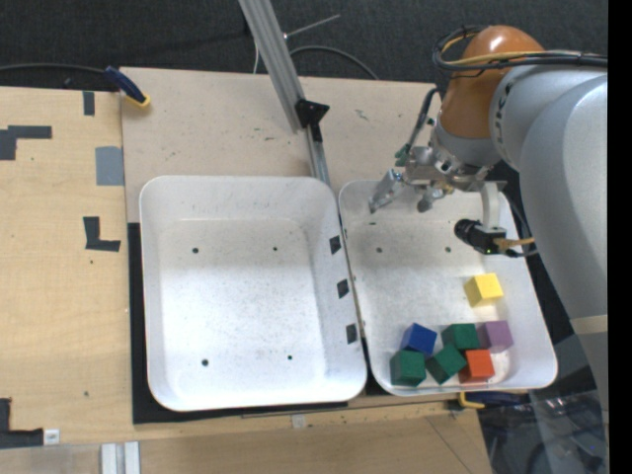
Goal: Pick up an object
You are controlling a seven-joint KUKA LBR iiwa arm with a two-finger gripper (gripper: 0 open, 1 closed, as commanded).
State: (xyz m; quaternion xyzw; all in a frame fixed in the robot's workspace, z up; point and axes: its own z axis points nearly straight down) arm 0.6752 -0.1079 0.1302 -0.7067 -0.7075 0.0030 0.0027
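My gripper (pixel 402 201) hangs over the far end of the right bin (pixel 395 265), open, with nothing between its fingers. The blocks lie well nearer the front of that bin. A yellow block (pixel 485 287) sits alone by the right wall. At the near end huddle a blue block (pixel 419 339), three green blocks (pixel 407 367) (pixel 446 363) (pixel 460 337), a purple block (pixel 497 335) and an orange block (pixel 478 364).
The left bin (pixel 247 294) stands beside the right one, their rims touching. A slanted metal rail (pixel 281 57) runs down to the gap between the bins at the back. The arm's grey body (pixel 563 166) covers the right side.
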